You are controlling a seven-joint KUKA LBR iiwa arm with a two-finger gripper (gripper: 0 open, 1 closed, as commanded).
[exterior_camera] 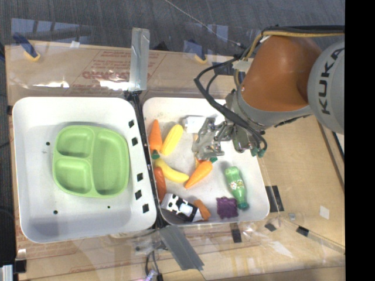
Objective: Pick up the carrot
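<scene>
Within the right bin, the gripper is seen hanging just above and beside the upper, green-topped end of the carrot, which lies tilted near the bin's middle. Whether the metal parts at the gripper's tip stand apart or together cannot be told, since they are blurred against the white floor; nothing is seen held between them. A banana is found touching the carrot's lower end, a second orange piece lies along the left wall, and a green bottle sits near on the right. A green divided plate is held by the left bin. The carrot is judged to be a light, stiff, smooth plastic toy, liable to slip; a hold across its thick middle, square to its length, is advised.
</scene>
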